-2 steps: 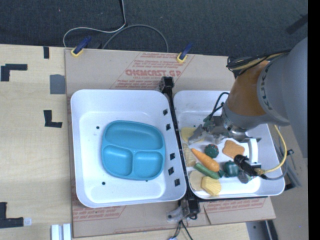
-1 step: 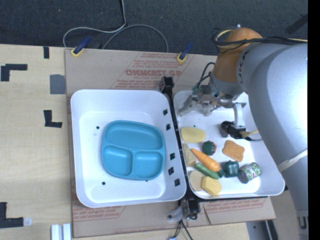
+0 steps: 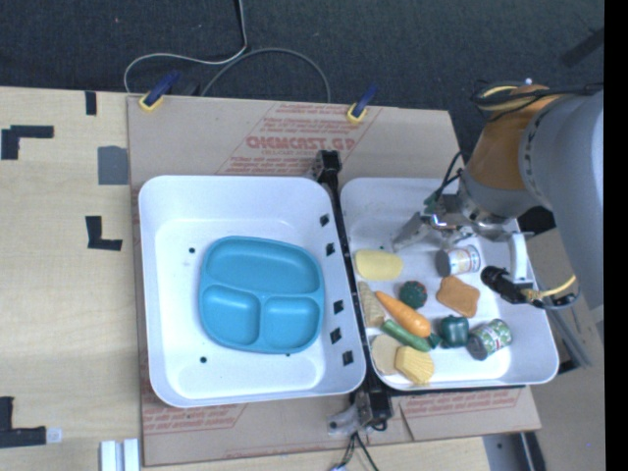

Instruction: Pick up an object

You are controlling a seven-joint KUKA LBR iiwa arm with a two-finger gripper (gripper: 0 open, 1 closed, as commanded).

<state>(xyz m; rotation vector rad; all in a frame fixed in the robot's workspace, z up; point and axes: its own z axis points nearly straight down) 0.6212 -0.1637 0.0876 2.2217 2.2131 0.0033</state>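
A cardboard-covered bench (image 3: 285, 140) carries two white bins. In the right bin (image 3: 530, 366), food toys crowd the near edge: corn (image 3: 414, 364), then a carrot (image 3: 403, 313) lying aslant. The gripper (image 3: 424, 226) hangs toward the far edge, fingers spread and empty; the carrot lies nearward of it. Its wrist is partly hidden.

Robot lab bench: taped cardboard base (image 3: 294, 140), clamps (image 3: 157, 94), twin white bins (image 3: 157, 263).

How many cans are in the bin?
2: one can lies near the right bin's middle, the other can near its lower right corner. More may hide under the arm.
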